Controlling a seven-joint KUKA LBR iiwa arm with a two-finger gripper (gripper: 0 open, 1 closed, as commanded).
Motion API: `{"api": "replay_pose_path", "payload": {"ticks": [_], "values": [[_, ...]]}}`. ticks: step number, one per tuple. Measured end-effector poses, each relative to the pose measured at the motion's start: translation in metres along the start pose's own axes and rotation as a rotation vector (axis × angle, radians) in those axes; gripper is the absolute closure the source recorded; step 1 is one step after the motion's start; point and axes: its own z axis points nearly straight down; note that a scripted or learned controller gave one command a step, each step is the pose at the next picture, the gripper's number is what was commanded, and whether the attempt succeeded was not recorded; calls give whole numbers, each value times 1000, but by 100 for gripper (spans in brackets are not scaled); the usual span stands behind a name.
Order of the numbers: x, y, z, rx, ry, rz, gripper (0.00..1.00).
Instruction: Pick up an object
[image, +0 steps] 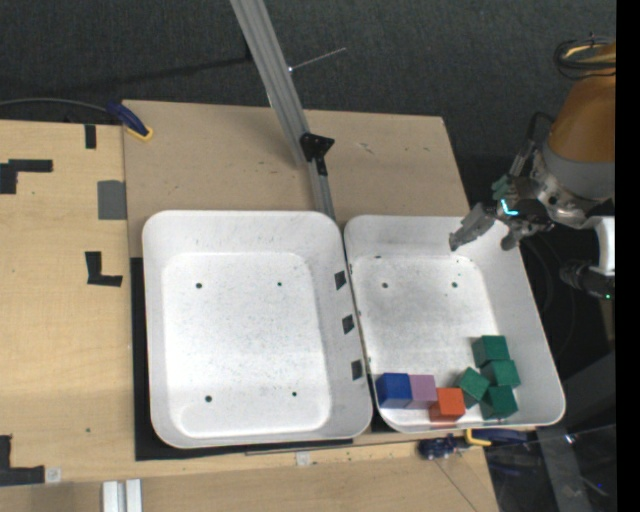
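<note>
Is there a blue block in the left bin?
No, the blue block sits in the right bin, at its near edge beside a purple block.

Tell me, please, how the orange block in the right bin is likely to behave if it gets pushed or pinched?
The orange block looks like a flat-faced cube, so it would probably slide rather than roll. It sits packed against the purple block and a green block, so a push would likely shift those too. Near the bin wall, the pincer may find little room around it.

The arm (585, 120) is cut off at the right edge; the tool's (490, 226) grip is unclear.
</note>
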Motion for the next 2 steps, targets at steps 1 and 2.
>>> {"api": "replay_pose_path", "payload": {"ticks": [1,2], "values": [[0,1,-3,-5,-1,-2,0],[-1,-9,48,1,-1,0,0]]}}
